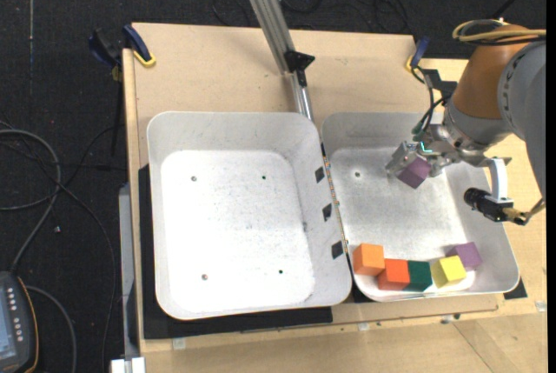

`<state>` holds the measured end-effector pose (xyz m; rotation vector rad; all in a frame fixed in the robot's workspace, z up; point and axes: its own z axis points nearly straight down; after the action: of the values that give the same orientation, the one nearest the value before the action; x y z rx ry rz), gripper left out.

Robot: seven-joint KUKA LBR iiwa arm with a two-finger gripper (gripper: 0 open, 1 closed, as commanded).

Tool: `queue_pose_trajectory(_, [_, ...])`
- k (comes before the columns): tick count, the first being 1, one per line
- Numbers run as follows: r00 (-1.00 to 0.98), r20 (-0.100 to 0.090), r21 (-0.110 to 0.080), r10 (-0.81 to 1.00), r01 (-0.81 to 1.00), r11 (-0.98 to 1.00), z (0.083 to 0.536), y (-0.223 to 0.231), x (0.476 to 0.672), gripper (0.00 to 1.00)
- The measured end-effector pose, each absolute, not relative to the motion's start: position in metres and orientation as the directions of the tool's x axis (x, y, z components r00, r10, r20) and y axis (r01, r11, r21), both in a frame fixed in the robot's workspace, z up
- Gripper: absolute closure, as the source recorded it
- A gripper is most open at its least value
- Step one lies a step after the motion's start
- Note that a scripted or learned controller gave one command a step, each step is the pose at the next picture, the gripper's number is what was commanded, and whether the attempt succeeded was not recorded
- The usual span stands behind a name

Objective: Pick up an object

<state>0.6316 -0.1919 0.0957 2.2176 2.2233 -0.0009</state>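
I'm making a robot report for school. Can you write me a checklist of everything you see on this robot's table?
Surface: wooden bench bearing two white bins; left bin, right bin.
Job's things: purple block between the gripper's fingers, over the right bin. Along that bin's near edge: orange block, red block, green block, yellow block, second purple block.
Clutter: nothing seen in the bins besides blocks.
Gripper: gripper shut on the purple block.
Cables: dark cords on the floor, left; yellow cable atop the arm.
Surroundings: metal pole, blue-yellow clamps, dark carpet.
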Motion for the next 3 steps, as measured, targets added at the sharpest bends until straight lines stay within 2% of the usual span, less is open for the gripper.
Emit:
queue_pose_trajectory(1, [-0.004, -0.003, 0.002, 1.000, 1.000, 0.004, 0.106, -0.192, 0.632, 1.00])
queue_pose_trajectory(2, [-0.007, 0.000, 0.008, 1.000, 1.000, 0.007, 0.176, -0.132, 0.641, 1.00])
queue_pose_trajectory(3, [-0.010, 0.003, 0.007, 1.000, 1.000, 0.010, 0.218, -0.047, 0.657, 1.00])
